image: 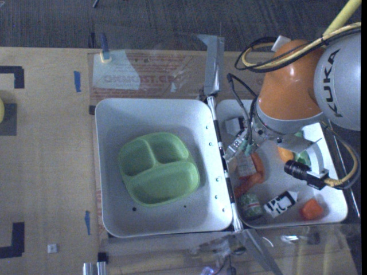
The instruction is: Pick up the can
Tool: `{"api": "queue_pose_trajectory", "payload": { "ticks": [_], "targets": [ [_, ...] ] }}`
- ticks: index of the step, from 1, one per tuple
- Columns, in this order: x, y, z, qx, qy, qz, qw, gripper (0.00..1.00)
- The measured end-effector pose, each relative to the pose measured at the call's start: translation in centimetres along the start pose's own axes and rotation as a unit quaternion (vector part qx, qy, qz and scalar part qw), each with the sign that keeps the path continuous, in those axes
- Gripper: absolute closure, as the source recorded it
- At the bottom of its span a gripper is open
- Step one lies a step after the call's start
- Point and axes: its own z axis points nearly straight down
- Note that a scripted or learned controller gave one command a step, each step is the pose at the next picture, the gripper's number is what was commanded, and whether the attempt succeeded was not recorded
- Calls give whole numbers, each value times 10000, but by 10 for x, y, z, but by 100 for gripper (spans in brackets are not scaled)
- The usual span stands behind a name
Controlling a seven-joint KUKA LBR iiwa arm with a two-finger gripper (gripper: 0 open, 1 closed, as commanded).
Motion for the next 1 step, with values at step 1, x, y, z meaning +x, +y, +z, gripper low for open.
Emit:
{"api": "queue_pose_trajectory", "payload": {
  "ticks": [1],
  "targets": [
    [4, 9, 1, -12, -12, 233, 9997, 100]
  ]
}}
